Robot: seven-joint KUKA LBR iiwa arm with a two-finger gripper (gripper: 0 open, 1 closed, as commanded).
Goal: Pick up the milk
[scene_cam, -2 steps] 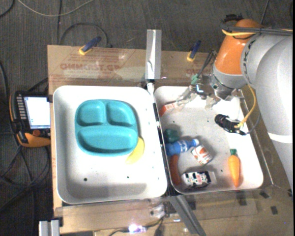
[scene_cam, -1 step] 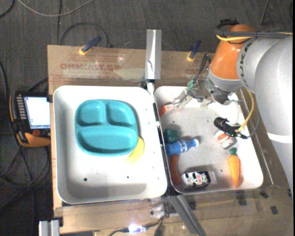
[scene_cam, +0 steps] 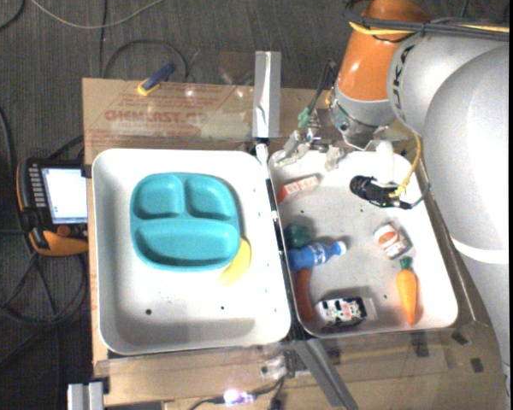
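End effector point(scene_cam: 312, 143) low over right bin's point(scene_cam: 436, 314) far-left corner, arm slanting from right, finger state unclear.

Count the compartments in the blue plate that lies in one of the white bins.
3. The blue plate lies in the left bin. Two smaller compartments sit side by side along its far edge, and one wide compartment runs along its near edge. None looks hidden.

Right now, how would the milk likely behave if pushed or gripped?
The milk looks like a small boxy carton lying flat, so it would probably slide, not roll. Close to the right bin's front wall, it might jam there if pushed.
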